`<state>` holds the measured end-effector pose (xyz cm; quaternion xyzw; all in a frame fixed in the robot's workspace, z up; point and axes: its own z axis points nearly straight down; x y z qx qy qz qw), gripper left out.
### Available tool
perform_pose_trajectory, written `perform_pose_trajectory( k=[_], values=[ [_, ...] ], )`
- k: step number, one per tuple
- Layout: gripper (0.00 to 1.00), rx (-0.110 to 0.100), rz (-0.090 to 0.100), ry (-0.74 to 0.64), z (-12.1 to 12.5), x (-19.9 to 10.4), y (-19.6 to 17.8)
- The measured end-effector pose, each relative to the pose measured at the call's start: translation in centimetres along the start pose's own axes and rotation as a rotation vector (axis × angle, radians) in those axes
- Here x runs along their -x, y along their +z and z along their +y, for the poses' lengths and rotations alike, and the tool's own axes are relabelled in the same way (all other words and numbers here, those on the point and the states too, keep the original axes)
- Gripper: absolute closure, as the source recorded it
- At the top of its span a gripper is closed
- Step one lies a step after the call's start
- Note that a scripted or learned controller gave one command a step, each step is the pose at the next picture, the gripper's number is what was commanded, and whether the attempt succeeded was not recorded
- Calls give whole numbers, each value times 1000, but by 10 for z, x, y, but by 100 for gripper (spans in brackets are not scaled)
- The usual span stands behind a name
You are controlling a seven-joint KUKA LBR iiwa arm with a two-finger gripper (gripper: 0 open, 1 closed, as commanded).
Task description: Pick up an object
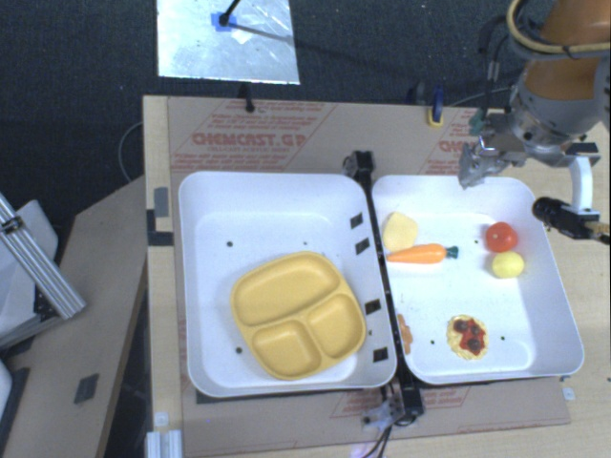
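The right bin (535, 346) holds an orange carrot (418, 253), a pale yellow chip-like piece (400, 228), a red tomato (500, 236), a small yellow lemon (508, 265) and a mini pizza (468, 336). A thin brown strip (405, 333) lies by the bin's left wall. My gripper (474, 167) hangs above the far rim of the right bin, well behind the tomato, with nothing seen between its fingers.
The left bin (205, 256) holds a yellow three-compartment tray (298, 313). Black clips (368, 246) line the divider between the bins. A black fixture (563, 218) sticks out at the right bin's right edge. A shiny square plate (226, 27) lies beyond the bench.
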<state>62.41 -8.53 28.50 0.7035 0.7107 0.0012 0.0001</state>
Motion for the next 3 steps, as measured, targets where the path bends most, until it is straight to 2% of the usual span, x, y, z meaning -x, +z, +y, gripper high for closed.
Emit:
perform_pose_trajectory(
  k=[2,3],
  values=[
    [100,-2,0,0,-1,-103,40],
    [100,-2,0,0,5,-159,58]
  ],
)
